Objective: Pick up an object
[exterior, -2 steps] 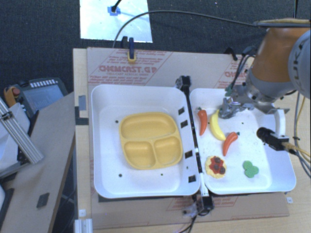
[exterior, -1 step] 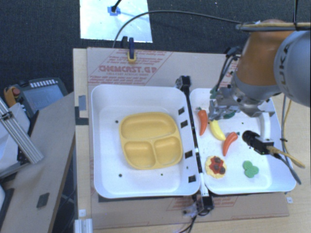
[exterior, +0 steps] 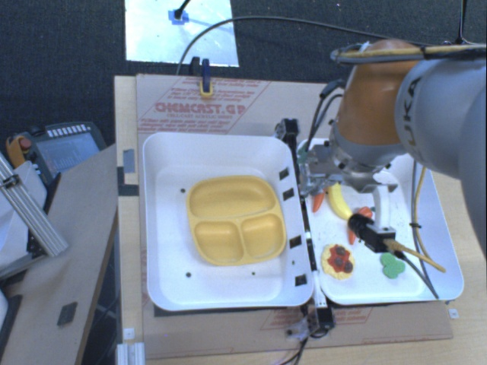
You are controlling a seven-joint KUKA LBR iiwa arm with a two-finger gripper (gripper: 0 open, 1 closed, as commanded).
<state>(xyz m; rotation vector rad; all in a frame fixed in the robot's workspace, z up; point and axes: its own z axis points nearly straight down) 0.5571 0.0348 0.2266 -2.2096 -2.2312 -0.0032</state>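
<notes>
The banana (exterior: 339, 203) is seen just below and slightly left of the end effector (exterior: 335, 175) in the right bin (exterior: 445, 280), its long axis running diagonally down-right toward the carrot (exterior: 358, 220); the end effector's state cannot be told.

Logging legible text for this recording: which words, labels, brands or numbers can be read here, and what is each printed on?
"CHEMCAST GP": red print on the brown sheet beneath the bins, behind the left bin.
"KUKA": partly visible lettering down the grey arm; only part reads clearly.
Faint red print at the sheet's front edge: too blurred to read.
Screen of the handheld pendant at left: too small to read.
</notes>
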